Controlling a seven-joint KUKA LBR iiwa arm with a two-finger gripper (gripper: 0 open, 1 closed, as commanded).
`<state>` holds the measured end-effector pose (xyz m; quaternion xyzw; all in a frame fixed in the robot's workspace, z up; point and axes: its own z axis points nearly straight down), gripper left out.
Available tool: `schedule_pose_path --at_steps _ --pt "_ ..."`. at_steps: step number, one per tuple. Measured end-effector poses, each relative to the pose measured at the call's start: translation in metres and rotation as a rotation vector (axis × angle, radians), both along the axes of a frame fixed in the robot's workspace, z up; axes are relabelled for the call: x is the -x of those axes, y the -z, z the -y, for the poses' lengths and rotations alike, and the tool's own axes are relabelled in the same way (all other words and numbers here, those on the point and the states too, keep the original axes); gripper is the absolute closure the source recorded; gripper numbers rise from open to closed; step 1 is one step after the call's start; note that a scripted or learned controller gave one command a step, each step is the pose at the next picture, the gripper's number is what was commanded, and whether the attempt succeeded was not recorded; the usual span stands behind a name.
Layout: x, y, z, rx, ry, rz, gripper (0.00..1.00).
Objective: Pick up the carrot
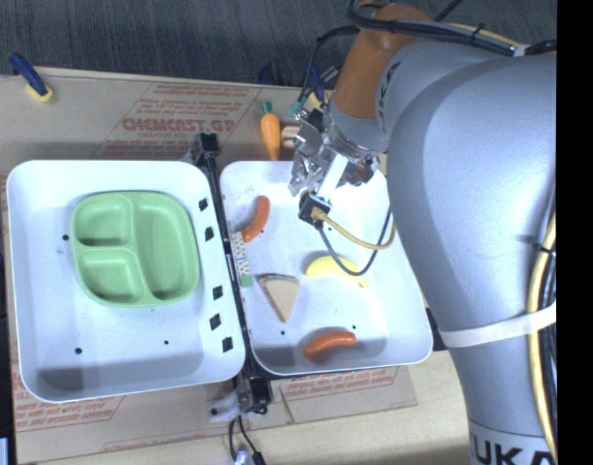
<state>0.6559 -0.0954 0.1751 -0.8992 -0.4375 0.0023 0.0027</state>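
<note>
Arm (471, 163) arched leftward, gripper (306, 168) beside carrot (269, 136)

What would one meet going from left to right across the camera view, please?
Clamp → green plate → carrot → gripper.

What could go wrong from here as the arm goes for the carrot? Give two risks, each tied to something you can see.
1. The carrot lies outside the right bin, just beyond its far rim. The end effector hangs over the bin, so the rim may hinder a clean grasp.
2. An orange-red sausage of similar colour lies close by in the bin. The program might take it instead.
</note>
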Motion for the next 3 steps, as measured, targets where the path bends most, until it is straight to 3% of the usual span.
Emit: schedule_pose_path --at_steps 1,2,3 --pt "0.024 -0.066 -0.087 0.000 0.016 0.003 1.00" --pt "0.046 -0.016 -0.075 0.001 -0.301 0.001 1.00" --pt "0.037 -0.064 -0.084 0.000 -0.652 0.004 1.00"
